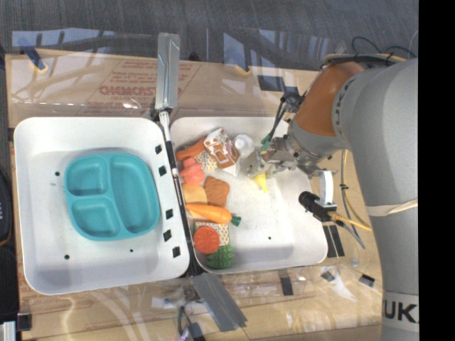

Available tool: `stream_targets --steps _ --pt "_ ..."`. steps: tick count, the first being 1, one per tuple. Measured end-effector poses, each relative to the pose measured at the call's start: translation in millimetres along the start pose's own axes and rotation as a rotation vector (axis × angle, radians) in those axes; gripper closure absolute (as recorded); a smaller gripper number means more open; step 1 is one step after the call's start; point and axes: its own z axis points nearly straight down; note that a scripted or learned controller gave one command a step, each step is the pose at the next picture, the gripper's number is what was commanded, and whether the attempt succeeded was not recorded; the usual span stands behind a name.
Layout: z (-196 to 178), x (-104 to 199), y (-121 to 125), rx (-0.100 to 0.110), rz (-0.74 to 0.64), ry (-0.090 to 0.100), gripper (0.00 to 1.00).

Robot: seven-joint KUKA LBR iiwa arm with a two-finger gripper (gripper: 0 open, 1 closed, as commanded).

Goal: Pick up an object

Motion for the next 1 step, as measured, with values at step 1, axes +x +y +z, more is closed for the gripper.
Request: stream_targets --steps 1 --pt "-103.8 70.3 7.0 -0.006 0.103 0.0 1.0"
